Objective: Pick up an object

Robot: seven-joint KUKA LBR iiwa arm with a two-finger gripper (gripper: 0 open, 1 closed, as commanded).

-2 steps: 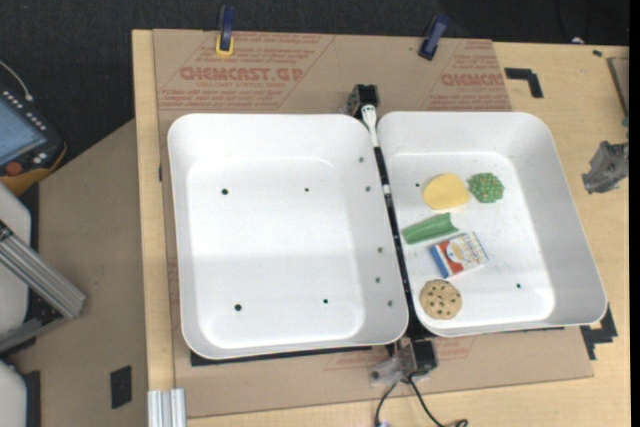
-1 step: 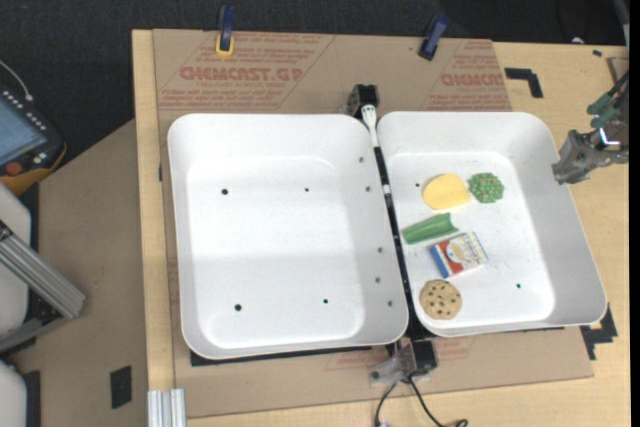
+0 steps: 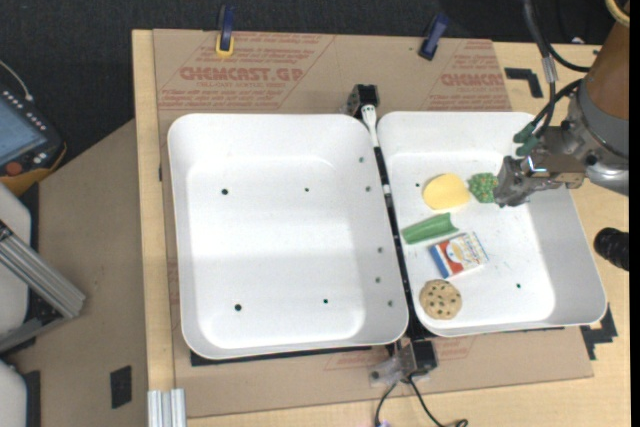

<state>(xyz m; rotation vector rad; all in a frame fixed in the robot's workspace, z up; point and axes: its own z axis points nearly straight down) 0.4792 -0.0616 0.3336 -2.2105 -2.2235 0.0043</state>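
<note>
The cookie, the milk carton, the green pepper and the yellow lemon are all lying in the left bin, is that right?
Not quite. The camera view shows the cookie, milk carton, green pepper and yellow lemon all lying in the right bin, not the left.

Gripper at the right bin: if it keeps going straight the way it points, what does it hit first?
Probably the small green broccoli-like piece right at the gripper tip, then the yellow lemon-shaped object beyond it. Height above them is unclear.
</note>
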